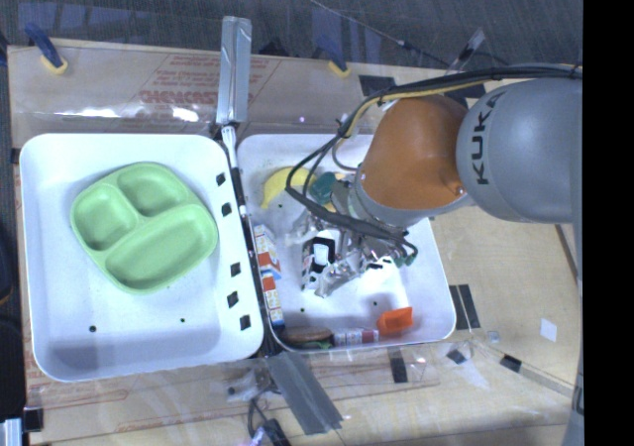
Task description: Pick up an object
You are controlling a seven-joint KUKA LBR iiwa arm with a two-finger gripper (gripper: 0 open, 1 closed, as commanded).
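My gripper [327,271] hangs low in the right bin [436,285], below the orange wrist band [411,157]. It sits just above the bin floor, near the bin's middle. A yellow object [277,184] lies at the bin's back left, partly hidden by the arm. An orange block [395,319] rests near the front wall, right of the gripper. A dark flat object [309,337] and a thin marker-like piece [355,337] lie along the front edge. A strip-shaped package [265,271] runs down the bin's left wall.
The left bin [50,335] holds a green divided plate [146,225]. A metal bar [234,67] stands at the back between the bins. Cables run over the arm [525,147], which covers the right bin's back right.
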